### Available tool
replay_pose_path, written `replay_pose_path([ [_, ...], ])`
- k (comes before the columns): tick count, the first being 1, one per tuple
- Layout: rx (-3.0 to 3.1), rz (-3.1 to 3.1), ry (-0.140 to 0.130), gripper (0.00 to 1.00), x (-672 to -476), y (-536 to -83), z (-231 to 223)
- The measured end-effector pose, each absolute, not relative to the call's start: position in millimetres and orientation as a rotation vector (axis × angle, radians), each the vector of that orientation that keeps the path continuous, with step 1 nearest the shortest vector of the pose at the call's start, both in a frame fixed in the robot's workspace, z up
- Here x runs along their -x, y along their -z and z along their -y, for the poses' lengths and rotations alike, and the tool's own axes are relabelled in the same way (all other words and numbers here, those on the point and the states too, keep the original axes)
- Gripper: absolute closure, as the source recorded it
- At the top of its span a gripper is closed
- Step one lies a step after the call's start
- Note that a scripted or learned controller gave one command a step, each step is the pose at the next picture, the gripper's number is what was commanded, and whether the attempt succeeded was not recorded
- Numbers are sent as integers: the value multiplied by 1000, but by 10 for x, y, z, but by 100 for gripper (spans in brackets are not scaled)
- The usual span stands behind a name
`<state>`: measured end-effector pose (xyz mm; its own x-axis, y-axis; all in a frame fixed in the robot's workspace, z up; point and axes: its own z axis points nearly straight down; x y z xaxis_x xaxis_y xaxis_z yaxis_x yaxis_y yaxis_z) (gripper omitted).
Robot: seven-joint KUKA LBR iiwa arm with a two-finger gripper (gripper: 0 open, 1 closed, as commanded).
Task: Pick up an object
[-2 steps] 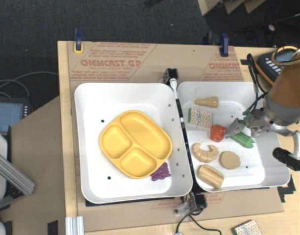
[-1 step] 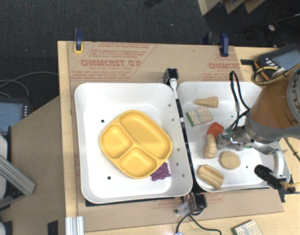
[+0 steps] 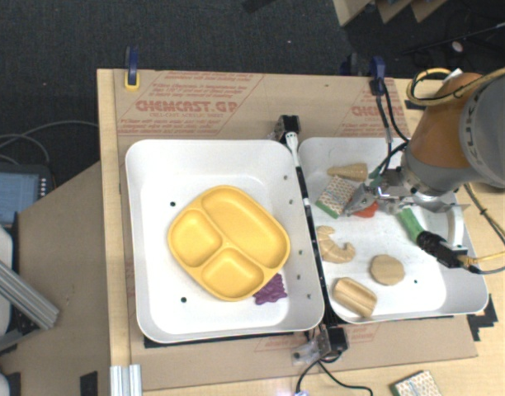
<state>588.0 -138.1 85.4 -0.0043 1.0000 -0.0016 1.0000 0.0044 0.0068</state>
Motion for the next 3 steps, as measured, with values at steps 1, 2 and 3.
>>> replay_pose_path([
  [1,-2218,-2220,-3,100,-5853,-955,1391],
  [2,-2218,-2220,-2,0,-5850,-949,1391],
  [3,-2213,-2220,-5,0,-6451,-847,1475],
])
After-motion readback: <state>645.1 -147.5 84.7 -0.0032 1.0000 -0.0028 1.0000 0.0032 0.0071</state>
